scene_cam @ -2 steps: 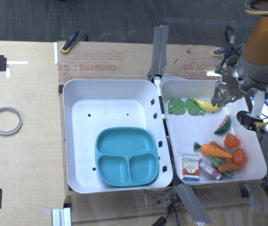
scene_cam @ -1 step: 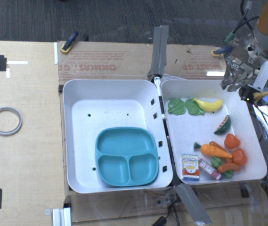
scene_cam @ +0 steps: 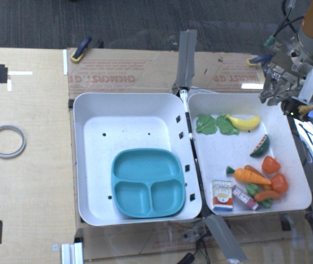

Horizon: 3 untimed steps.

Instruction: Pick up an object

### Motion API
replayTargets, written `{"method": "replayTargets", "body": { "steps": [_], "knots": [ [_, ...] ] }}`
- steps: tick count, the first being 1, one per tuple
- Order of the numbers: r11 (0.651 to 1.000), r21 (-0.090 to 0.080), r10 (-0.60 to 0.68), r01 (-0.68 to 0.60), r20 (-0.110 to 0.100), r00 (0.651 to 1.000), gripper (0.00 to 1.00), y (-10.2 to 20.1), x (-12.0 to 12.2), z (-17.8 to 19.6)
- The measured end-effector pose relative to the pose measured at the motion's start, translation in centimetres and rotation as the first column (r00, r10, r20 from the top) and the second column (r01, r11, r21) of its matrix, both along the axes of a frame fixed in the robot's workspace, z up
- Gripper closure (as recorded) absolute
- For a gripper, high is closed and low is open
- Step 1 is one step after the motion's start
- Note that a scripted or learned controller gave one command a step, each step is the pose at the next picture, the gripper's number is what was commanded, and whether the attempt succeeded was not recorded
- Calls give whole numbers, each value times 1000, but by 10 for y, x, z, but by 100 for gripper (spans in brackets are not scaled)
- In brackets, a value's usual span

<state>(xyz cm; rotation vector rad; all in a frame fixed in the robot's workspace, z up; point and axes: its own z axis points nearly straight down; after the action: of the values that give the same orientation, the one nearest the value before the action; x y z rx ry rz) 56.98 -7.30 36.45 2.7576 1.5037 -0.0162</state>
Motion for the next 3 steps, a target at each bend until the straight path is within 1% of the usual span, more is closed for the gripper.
{"method": "replayTargets", "body": {
  "steps": [1, 2, 3],
  "knots": [
    [1000, -3, 3, -3, -4, 1000, 100, 0, 1, 7],
    [993, 5, 122, -122, 4, 993, 100, -14, -36, -107],
    [997, 3, 83, -83, 6, 997, 100, 1, -81, 28]
  ]
}}
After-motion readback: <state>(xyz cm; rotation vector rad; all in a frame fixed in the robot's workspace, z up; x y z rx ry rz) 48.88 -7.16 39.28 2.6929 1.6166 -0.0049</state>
